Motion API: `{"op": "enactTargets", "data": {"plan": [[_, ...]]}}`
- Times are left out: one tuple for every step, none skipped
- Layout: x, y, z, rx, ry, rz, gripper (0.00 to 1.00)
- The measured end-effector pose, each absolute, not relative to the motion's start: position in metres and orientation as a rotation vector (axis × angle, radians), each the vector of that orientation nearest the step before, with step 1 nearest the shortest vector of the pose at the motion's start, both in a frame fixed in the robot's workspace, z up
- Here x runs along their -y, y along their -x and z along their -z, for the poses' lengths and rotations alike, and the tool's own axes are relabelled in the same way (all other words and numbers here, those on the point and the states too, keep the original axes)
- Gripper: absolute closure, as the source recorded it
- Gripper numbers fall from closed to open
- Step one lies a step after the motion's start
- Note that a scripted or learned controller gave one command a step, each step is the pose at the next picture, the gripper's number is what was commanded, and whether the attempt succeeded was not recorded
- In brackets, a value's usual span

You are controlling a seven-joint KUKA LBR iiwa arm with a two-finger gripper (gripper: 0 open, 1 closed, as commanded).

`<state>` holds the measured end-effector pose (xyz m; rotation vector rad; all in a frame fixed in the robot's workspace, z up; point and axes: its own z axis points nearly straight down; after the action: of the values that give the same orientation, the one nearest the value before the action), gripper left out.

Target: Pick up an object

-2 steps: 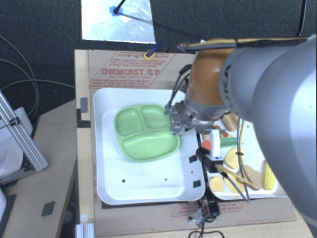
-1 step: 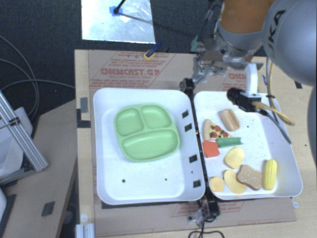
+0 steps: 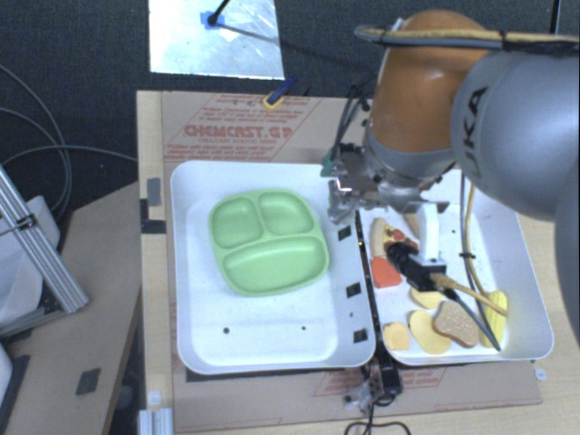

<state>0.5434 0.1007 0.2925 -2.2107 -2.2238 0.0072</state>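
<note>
1. White bins: two, side by side on the bench [image 3: 154, 352]; left bin [image 3: 195, 324] carries one green divided plate [image 3: 268, 242], right bin [image 3: 530, 311] a pile of toy food pieces [image 3: 435, 320], count unclear.
2. Food lies just below the claw [image 3: 385, 208], hard against the divider wall; the plate sits to its left, with bare floor around the plate.
3. Claw hangs over the right bin's upper left corner; can't tell if open or shut, nothing seen held.

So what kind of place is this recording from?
Likely a robotics lab bench: a KUKA arm over two white bins, toy food pieces, a green divided plate, loose cables.
</note>
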Motion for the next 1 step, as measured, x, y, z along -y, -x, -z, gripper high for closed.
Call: {"op": "enactTargets", "data": {"plan": [[-0.0990,-0.5470,-0.2953,2.226,2.218,0.001,0.00]]}}
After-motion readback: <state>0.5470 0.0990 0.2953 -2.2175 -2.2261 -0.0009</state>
